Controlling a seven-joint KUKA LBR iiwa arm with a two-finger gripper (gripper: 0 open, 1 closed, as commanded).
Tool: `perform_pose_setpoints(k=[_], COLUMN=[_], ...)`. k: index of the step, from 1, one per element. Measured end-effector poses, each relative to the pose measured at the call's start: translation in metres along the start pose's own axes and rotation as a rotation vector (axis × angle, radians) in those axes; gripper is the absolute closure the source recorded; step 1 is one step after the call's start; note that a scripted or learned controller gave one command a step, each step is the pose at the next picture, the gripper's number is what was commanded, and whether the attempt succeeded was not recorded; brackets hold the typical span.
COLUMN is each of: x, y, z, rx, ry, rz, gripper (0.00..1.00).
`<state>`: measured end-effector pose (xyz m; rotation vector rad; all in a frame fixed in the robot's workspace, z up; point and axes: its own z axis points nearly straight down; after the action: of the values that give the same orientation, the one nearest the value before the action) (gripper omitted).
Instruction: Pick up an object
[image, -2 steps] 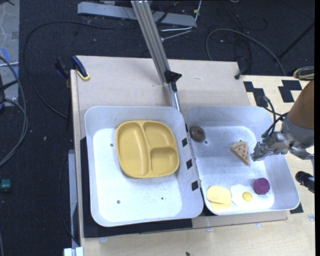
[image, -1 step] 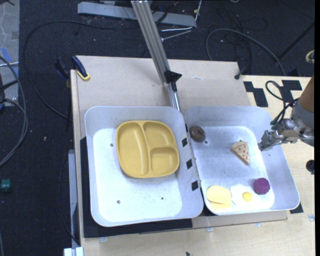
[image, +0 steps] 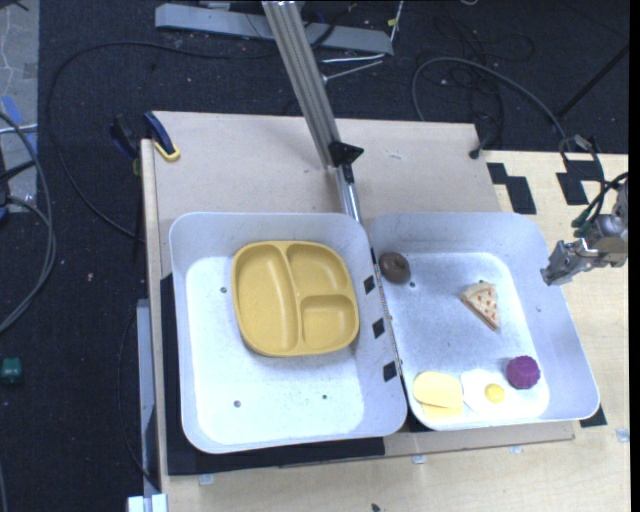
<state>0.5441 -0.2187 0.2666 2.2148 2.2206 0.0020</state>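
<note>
You had several candidates in the right bin (image: 560, 330): a brown doughnut (image: 395, 267) near its upper left corner, a pizza slice (image: 482, 304) toward the middle, a purple ball (image: 523, 372) lower right, and along the near wall a pale yellow piece (image: 438, 390) just beside a fried egg (image: 490, 392). The left bin (image: 200, 330) carried a yellow divided plate (image: 296, 298), lying flat. Both bins sat side by side on the desk (image: 250, 160). Your gripper (image: 566, 262) hung at the frame's right, outside the right bin's far rim, above none of the objects. Most of the arm was cut off by the edge, and you could not tell how the gripper was set; nothing showed in its grasp.
</note>
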Motion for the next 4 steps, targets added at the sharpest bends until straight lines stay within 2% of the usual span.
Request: perform_pose_setpoints(k=[2, 3, 4], x=[0.115, 0.168, 0.217], y=[-0.014, -0.019, -0.024], z=[0.026, 0.018, 0.033], rx=[0.007, 0.005, 0.007], ry=[0.004, 0.004, 0.003], rz=[-0.005, -0.005, -0.003], gripper=[1.00, 1.00, 1.00])
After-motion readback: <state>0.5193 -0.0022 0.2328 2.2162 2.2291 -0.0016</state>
